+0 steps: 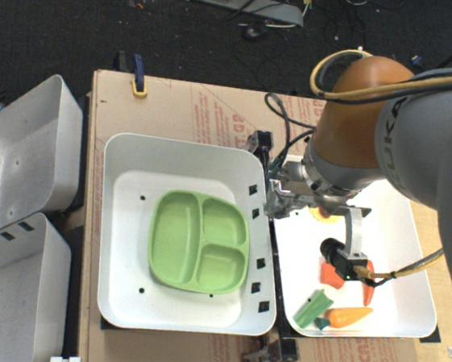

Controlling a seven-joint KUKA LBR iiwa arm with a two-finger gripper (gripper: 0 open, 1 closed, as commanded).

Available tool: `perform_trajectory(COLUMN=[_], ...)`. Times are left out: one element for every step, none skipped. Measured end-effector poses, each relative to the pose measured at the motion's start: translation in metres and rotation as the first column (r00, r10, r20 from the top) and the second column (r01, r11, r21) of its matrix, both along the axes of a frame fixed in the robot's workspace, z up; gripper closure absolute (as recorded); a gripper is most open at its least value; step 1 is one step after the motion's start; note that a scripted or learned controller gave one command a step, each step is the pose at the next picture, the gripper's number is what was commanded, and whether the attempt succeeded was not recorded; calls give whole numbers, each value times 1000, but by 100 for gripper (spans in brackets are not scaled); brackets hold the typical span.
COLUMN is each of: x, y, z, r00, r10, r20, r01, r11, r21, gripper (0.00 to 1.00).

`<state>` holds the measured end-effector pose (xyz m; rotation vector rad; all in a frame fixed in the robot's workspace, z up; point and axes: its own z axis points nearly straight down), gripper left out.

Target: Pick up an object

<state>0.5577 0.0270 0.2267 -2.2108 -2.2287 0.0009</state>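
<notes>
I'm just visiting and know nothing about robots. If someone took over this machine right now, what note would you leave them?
gripper: over the edge between the two bins; I see nothing held.
left bin: green divided plate lying flat.
right bin: orange carrot, green piece and red piece near the front; yellow piece partly under the wrist.
Done: nothing lifted, as far as the view shows.
Left: pick up one object.
</notes>
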Motion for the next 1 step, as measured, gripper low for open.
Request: perform_trajectory(x=[-8], y=[55], z=[-9], r00=[1000], r10=[0], r20=[0], r01=[0], r11=[1000], r21=[0], gripper=[100])
